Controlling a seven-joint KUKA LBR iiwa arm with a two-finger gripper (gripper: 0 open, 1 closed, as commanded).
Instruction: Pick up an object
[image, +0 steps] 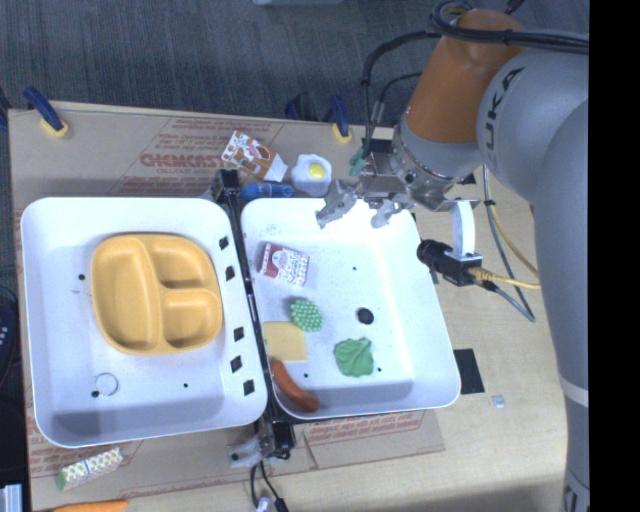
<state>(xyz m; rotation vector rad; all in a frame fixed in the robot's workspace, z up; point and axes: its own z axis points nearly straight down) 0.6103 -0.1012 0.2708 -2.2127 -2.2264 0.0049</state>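
Gripper (360, 208) hangs over the far rim of the right bin (425, 300), fingers spread apart, nothing between them; the arm (520, 110) comes in from the right. No target is fixed, so candidates are the bin's contents: a small red-and-white packet (284, 264) near the far-left corner, a green bumpy ball (307, 315) mid-bin, a yellow wedge (286, 342) just toward the near edge from it, a green leafy piece (353, 356) near the near edge, a brown sausage (294, 388) at the near-left corner. Sausage's long axis runs diagonally, from the left wall toward the near rim; the packet lies flat, slightly skewed to the bin walls. Risks, as judgement: descending where it hangs could clip the far rim; the flat packet and wedge give the fingers little to grip; the sausage sits tight to the wall, so a finger may strike the rim or the black divider (240, 290); the ball could roll away. A dark spot (364, 317) on the bin floor is probably a hole, hard to tell. Left bin (60, 400) holds a yellow divided tray (156, 292).
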